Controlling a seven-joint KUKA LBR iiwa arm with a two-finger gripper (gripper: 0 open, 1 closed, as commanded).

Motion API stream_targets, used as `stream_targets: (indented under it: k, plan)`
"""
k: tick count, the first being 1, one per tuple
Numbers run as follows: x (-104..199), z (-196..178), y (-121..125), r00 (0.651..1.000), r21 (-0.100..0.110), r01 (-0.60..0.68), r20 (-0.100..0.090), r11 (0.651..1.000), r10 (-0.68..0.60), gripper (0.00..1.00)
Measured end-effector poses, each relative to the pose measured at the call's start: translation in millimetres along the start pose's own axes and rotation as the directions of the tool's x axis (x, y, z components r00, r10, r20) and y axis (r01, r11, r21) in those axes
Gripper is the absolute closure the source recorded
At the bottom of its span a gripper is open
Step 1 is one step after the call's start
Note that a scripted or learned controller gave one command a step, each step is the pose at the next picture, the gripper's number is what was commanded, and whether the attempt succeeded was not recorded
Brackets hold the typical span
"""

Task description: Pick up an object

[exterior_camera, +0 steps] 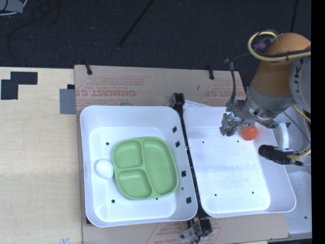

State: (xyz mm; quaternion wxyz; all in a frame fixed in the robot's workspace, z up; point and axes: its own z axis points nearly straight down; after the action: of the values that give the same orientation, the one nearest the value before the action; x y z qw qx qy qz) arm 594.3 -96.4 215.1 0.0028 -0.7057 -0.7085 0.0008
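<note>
Two white bins sit edge to edge. The black strip [184,151] along their shared edge is the reference for all positions below.

Left bin [96,136]: on the view-left side of the strip. It holds a green three-compartment plate [144,166], lying flat, with one edge just beside the strip. A white egg-shaped object [104,168] sits up against the plate's rim on the side away from the strip.

Right bin [228,177]: on the view-right side of the strip. An orange round object [250,133] lies in it, well apart from the strip and level with the strip's far half. The wrist above covers part of it.

Gripper [229,126]: over the right bin, between the strip and the orange round object, just beside the object on its strip-facing side. Spread or closed: cannot tell, because the metal parts overlap at this angle. The object shows beside the gripper; whether they touch cannot be told.

Arm [277,80]: grey with an orange band. It comes in over the right bin's side farthest from the strip and leans toward the strip.

Brown cardboard sheet [127,88]: printed lettering, lies under both bins and shows past the strip's far end.

Pale wood bench top [35,151]: beyond the left bin, on the side away from the strip.
</note>
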Motion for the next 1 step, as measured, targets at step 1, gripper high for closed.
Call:
stream_targets:
  k: [1]
  plan:
    - [59.1,6.5,-9.7,1.0,0.0,0.0,0.0,1.0,0.0,1.0]
